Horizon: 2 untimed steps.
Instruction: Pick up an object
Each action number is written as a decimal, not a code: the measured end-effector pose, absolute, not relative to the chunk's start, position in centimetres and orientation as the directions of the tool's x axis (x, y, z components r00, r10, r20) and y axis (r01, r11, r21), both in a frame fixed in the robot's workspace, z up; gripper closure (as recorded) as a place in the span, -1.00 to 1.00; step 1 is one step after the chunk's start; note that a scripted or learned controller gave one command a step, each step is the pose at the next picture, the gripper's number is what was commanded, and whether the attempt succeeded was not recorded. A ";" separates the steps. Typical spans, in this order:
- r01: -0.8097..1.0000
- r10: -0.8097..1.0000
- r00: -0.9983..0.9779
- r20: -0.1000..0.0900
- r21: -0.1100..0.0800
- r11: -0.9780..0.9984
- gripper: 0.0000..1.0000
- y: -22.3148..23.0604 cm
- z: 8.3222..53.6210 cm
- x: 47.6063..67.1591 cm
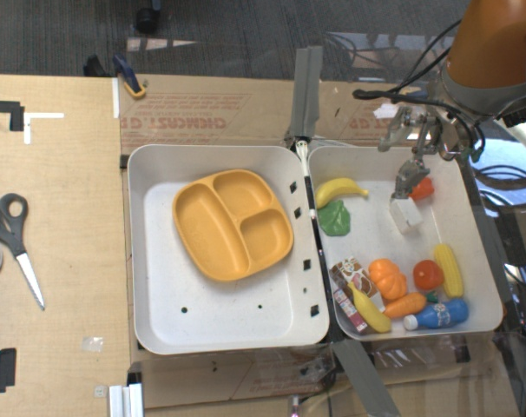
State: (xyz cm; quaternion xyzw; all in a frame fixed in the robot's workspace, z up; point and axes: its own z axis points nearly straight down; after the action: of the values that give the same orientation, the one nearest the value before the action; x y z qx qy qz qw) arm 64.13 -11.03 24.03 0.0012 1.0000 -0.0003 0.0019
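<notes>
My gripper (pixel 410 181) hangs over the back of the right bin (pixel 480 233), low above the floor. A small red-orange piece (pixel 424 189) lies right beside its tip, and I cannot tell whether they touch. A white block (pixel 406 214) rests just in front of it. To the left lie a yellow banana (pixel 341 188) and a green toy (pixel 335 220). Along the bin's front sit an orange pumpkin (pixel 387 274), a carrot (pixel 405 304), a red tomato (pixel 428 274), a corn cob (pixel 449 269), a blue bottle (pixel 443 314), a second banana (pixel 370 310) and a snack packet (pixel 349 287).
The left bin (pixel 150 259) holds a yellow divided plate (pixel 234 223). Scissors (pixel 16 241) lie on the wooden bench at the far left. Cardboard (pixel 202 115) lies behind the bins. Cables (pixel 410 81) trail from the arm above the right bin.
</notes>
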 end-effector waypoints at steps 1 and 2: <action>-0.231 -0.231 -0.973 -0.004 -0.001 0.973 -1.00 -11.8 10.2 61.2; -0.433 -0.433 -0.901 -0.004 -0.002 0.901 -1.00 -11.2 9.3 55.3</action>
State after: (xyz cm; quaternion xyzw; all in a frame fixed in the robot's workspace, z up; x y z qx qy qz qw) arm 55.33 -11.15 9.32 -0.2220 0.9750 -0.0004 0.0023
